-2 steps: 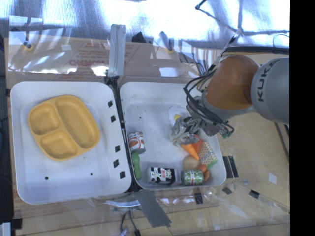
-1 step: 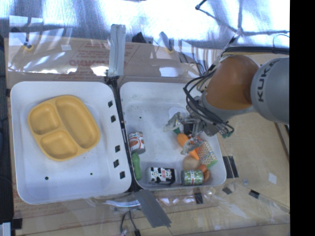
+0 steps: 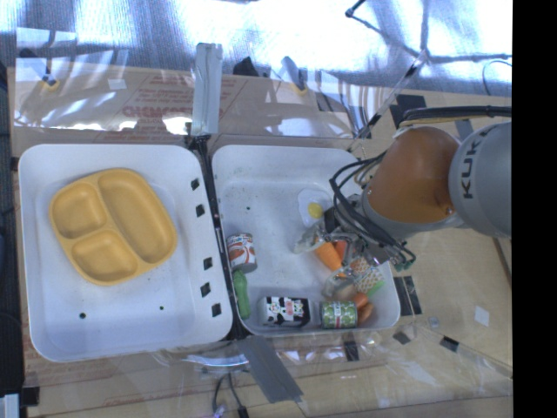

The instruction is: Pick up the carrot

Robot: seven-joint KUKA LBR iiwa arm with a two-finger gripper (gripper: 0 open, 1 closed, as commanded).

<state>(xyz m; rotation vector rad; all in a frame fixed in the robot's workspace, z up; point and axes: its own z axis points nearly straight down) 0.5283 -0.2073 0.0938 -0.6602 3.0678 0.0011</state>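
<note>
The carrot [image 3: 328, 255] is a short orange piece lying in the right bin [image 3: 270, 177], toward its right side. My gripper [image 3: 335, 238] hangs right over the carrot's upper end, below the orange wrist band and a bundle of black cables. The wrist hides the gripper's tips, and I cannot see whether they touch the carrot. The carrot looks to be resting among other items on the bin floor.
Around the carrot lie a fried-egg toy [image 3: 312, 205], a patterned packet [image 3: 366, 278], a green can [image 3: 338, 314], a black-and-white carton [image 3: 285, 310], a red-and-white can [image 3: 241, 251] and a green vegetable [image 3: 241, 293]. A yellow divided plate [image 3: 111, 225] sits in the left bin [image 3: 130, 320].
</note>
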